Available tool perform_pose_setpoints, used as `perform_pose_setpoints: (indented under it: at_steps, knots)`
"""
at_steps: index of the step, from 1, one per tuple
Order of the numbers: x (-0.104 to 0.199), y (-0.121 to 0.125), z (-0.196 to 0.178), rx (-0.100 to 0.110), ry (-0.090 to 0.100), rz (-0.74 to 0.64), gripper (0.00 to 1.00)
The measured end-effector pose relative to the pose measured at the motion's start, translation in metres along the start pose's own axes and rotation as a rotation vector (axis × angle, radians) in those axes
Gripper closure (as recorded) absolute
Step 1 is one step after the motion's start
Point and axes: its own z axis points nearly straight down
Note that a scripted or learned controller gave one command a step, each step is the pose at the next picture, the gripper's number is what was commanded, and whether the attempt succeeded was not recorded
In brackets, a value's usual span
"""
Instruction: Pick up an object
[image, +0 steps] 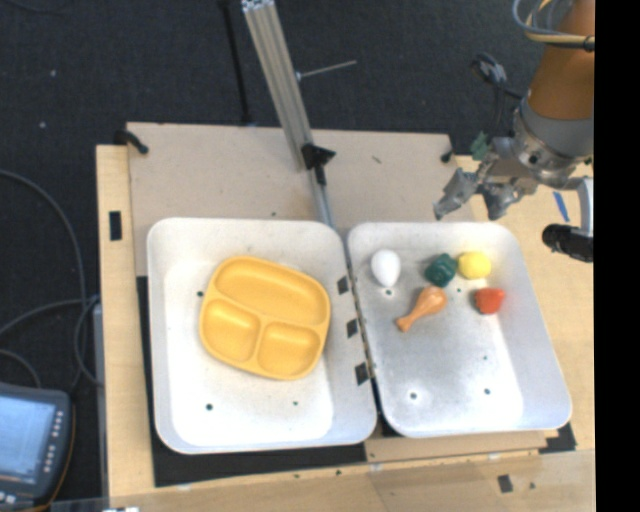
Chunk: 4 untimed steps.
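Observation:
The right bin (520, 385) holds several small objects near its far edge: a white egg-shaped piece (385, 266), a dark green lump (440, 268), a yellow ball (474, 264), a red piece (488, 299) and an orange-tan drumstick (421, 308). My gripper (477, 195) hangs above the bin's far rim, up and right of the objects, open with nothing between its fingers. The grey arm with its orange band (560, 85) rises behind it at the top right.
The left bin (175, 400) holds a yellow divided plate (264, 316). A slanted metal pole (290, 100) stands behind the gap between the bins. Cables and a pendant screen (30, 440) lie off the bench at left.

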Motion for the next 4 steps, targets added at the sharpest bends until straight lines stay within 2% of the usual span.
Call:
perform_pose_setpoints:
  at_steps: [1,2,4]
  knots:
    - [0.0,0.0,0.0,0.0,-0.001,0.0,0.0]
    - [-0.002,-0.002,0.063,0.006,0.0,0.004,0.0]
    - [-0.007,-0.002,0.149,0.005,-0.001,0.005,0.0]
